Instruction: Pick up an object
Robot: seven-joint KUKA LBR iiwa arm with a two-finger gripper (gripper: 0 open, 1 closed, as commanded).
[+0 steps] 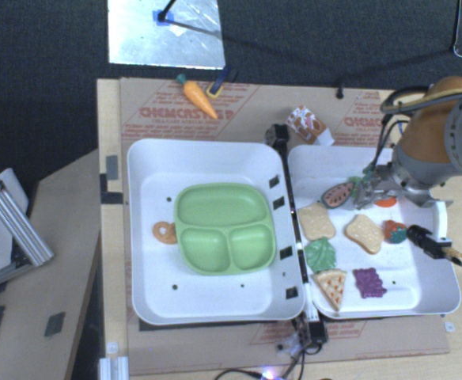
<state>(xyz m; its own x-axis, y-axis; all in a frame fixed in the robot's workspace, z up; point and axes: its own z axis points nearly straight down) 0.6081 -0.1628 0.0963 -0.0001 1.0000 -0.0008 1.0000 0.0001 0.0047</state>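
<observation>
Right now the gripper (367, 190) sits low in the right bin (444, 291), beside the watermelon slice (338, 194); grip state: cannot tell. Bread slices (363, 233) lie nearer. Green tray (223, 228) fills left bin (148, 291).

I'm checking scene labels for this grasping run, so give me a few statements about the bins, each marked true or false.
1. The green divided plate sits in the left bin. True.
2. The toy carrot lies inside the right bin. False: it lies on the bench behind the left bin.
3. The purple grapes are in the right bin. True.
4. The pizza slice rests on the green plate. False: it lies in the right bin.
5. The pretzel lies left of the green plate. True.
</observation>
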